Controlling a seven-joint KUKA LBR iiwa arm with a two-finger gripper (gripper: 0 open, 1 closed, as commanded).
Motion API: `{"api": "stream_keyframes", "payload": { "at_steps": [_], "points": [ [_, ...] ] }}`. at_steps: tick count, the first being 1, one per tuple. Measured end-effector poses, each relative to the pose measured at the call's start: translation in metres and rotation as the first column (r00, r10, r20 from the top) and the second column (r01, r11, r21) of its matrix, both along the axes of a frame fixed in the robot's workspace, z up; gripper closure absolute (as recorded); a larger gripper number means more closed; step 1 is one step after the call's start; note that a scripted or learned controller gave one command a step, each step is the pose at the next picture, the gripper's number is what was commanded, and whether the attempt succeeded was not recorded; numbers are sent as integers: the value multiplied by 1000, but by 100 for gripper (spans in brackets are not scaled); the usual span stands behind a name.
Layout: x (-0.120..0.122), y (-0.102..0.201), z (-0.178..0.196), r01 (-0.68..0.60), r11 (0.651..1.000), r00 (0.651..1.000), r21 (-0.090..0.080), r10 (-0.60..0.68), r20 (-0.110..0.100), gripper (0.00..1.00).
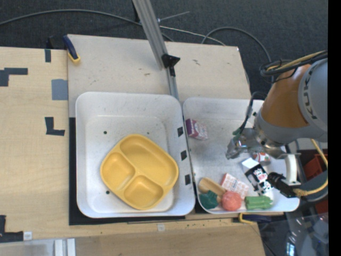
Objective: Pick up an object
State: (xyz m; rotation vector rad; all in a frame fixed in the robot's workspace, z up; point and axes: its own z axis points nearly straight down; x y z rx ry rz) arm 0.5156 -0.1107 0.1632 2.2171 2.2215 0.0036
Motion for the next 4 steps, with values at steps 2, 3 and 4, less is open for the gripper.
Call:
{"api": "stream_keyframes", "payload": {
  "at_steps": [2,3,4],
  "points": [
    [6,2,105,0,1000,1000,0,0,0,100],
    [17,47,104,-4,1000,1000,2,4,-5,100],
    [22,96,85,-4,1000,1000,1,4,-7,100]
  ]
}}
